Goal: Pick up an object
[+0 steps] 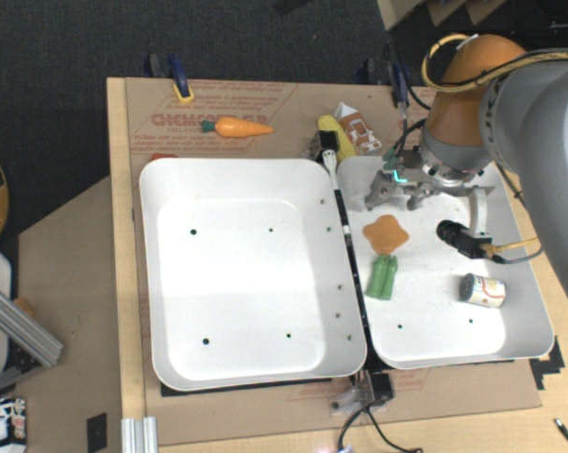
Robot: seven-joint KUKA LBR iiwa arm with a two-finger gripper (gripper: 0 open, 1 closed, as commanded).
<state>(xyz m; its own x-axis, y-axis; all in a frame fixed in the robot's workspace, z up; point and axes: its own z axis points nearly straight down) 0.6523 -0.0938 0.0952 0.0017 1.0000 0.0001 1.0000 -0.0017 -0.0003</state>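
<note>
Camera view: the left bin point(157, 253) takes up the middle of the bench point(124, 253). A carrot point(239, 128) lies on the bench past its rim at 12 o'clock. At the bin's 1 o'clock corner a yellow thing point(329, 128) and a brown-and-white pack point(361, 133) lie side by side, outside both bins.

In the right bin point(510, 347), near the shared wall, a green block point(383, 278) lies roughly on end. Just beyond it, at its 12 o'clock, lies a flat brown piece point(386, 235), which is close to it or touching.

The pincer point(397, 194) hangs low over the far part of this bin. The brown piece is just beside it at 6 o'clock and not in its grasp, and the green block is farther off on the same line. Whether the pincer is open or shut cannot be told at this slant, and nothing is seen held in it. A small can point(480, 290) lies on its side at the pincer's 4 o'clock, well apart from it.

The arm point(539, 130) comes in from 3 o'clock. Its thick grey link lies across the bin's far right corner, and the orange band point(468, 74) is bent over so that the wrist points down.
</note>
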